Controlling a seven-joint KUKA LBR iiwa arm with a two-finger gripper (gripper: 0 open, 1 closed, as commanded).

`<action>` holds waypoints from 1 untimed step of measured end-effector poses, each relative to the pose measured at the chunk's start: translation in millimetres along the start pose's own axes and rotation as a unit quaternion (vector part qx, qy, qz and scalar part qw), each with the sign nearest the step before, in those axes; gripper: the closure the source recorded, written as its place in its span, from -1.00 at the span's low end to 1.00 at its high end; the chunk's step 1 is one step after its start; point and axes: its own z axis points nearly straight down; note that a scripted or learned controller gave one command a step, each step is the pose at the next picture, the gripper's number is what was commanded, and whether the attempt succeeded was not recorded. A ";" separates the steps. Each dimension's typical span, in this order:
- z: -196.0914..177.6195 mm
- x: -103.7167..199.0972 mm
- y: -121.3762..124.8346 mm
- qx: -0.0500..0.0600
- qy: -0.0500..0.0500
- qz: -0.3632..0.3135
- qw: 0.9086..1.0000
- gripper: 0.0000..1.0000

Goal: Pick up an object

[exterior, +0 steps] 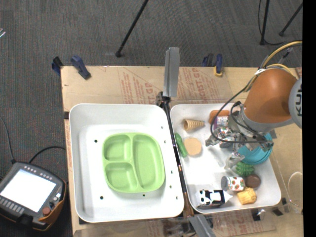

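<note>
**Hovering over the right bin's far-right side**

Reaching in from the right, I hang my gripper (236, 154) above the right bin (207, 169), near its right edge. Whether my jaws stand apart or together I cannot tell; cables and my own wrist crowd them, and I see nothing clearly clamped between them.

Directly around me lie the things I could take. A teal bowl (256, 153) sits just beside me on the right, against the bin's right wall. A green leafy toy (243, 169) lies just under and in front of me, touching or nearly touching my tip; I cannot say which. Toward the front edge are a small can with a red print (233, 183), a brown round piece (253, 181), a yellow chunk (247, 196) in the front-right corner, and a black-and-white carton (211, 197) at the front edge.

To my left, well apart, lie a tan round cookie (192, 146), a green stick (180, 144) along the bin's left wall, and an ice-cream cone (193, 125) near the back. An orange piece (218, 115) lies at the back edge.

The left bin (84, 132) carries a green divided plate (133, 162) at its middle.
</note>
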 end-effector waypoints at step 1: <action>1.4 -22.1 7.2 0.000 -0.001 0.013 1.000 -1.00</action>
